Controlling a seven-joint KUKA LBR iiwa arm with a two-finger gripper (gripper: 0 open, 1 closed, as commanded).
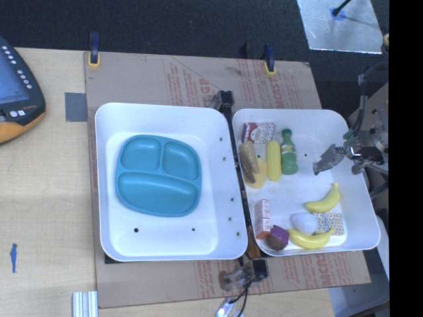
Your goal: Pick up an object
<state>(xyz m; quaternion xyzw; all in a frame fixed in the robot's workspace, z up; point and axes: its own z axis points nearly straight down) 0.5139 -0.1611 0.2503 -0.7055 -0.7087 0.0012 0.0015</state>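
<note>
Here, camera view:
Gripper (336, 156): hovers over the right bin (310, 119), right of the clutter; I judge it lined up for a descent.
Fingers: look spread apart, gripping nothing.
Candidates: a banana (325, 201) just near of the gripper; a second banana (309, 239) at the near edge; a green bottle (288, 153) and corn cob (272, 160) to its left.
Left bin (106, 177): carries a blue divided tray (158, 176), seemingly a drop spot.
Writing: red print on the cardboard (198, 78) covering the surface, too small to read; the small carton (259, 132) label is also illegible.

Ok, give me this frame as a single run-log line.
end effector: over right bin, holding nothing | nearest: green bottle, banana | left bin: blue tray | pick: not yet done
</note>
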